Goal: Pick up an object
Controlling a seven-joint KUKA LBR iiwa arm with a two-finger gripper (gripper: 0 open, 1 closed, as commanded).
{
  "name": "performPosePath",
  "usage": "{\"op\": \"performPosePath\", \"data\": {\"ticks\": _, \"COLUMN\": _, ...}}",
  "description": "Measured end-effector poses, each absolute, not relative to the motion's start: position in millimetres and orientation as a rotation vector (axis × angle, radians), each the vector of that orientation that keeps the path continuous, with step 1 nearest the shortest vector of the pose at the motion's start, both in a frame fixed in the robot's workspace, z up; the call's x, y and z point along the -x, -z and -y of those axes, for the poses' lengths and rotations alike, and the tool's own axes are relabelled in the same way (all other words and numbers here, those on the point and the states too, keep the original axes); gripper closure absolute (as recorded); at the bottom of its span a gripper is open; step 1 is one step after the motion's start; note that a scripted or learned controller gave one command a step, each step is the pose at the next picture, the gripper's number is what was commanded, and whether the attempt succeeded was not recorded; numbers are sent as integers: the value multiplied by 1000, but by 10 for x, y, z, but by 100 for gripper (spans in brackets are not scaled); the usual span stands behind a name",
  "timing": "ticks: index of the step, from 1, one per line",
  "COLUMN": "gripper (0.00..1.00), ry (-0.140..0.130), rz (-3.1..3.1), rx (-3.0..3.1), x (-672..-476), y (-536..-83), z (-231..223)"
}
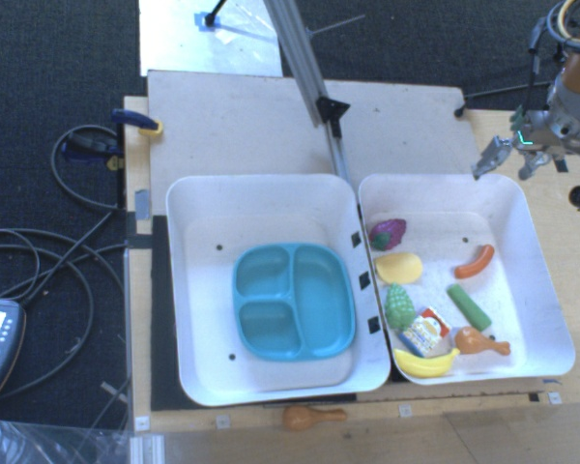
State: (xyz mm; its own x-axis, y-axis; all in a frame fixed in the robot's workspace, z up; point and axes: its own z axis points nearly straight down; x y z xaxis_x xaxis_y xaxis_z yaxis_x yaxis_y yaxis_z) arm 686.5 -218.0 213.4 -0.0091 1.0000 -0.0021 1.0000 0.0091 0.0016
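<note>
The right bin (pixel 541 278) holds several toy foods. Among them are a purple piece (pixel 388 231), a yellow lemon (pixel 398 268), a bumpy green piece (pixel 398 305), a small carton (pixel 426 333) and a banana (pixel 425 362). With them lie an orange-red sausage (pixel 475 261), a green cucumber (pixel 469 307) and an orange drumstick (pixel 481 342). My gripper (pixel 511 160) hangs over the bin's far right corner, well away from the foods. It is open with nothing between its fingers.
The left bin (pixel 198 259) carries a teal divided plate (pixel 294 301). A grey pole (pixel 300 46) slants down to the wall between the bins. An orange toy (pixel 314 416) lies on the bench in front of the bins. Cables (pixel 68 211) trail at the left.
</note>
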Motion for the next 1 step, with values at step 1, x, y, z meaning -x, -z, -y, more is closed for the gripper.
{"op": "performPosePath", "data": {"ticks": 1, "gripper": 0, "ry": 3, "rz": -2233, "rx": -2213, "x": -6828, "y": -1529, "z": 2123}}
